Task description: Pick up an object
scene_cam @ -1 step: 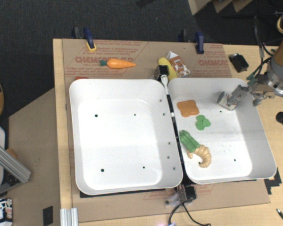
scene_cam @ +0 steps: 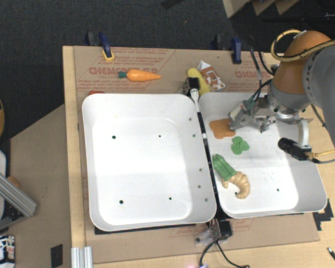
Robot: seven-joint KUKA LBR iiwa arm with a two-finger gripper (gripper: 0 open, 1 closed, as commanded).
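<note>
The grey arm with the orange band comes in from the right of the frame, and its two-finger gripper (scene_cam: 251,116) hangs low over the upper part of the right-hand shallow white plastic bin (scene_cam: 301,202); whether its fingers are spread or closed I cannot tell, since the metal parts there blur into one cluster, and nothing can be made out between them. The nearest candidate for picking is the flat orange-brown slab, perhaps a toy slice of bread (scene_cam: 221,129), which lies just to the lower left of the gripper, close against the bin's left wall, with its longer side running roughly left to right across the frame. A little further down, and almost straight below the gripper in the picture, sits the small green leafy toy vegetable (scene_cam: 239,146), compact and without a clear long axis. Lower still lie the long green ridged toy (scene_cam: 224,167), its axis slanting from upper left to lower right, and the tan curved croissant-shaped toy (scene_cam: 241,186), which touches or nearly touches the green one's lower end. By my judgement the coming move turns on a short shift down and left in the frame toward the orange-brown slab or the leafy piece; the left-hand shallow white bin (scene_cam: 100,205) and the orange toy carrot (scene_cam: 140,76) on the cardboard above it lie well apart from the gripper
</note>
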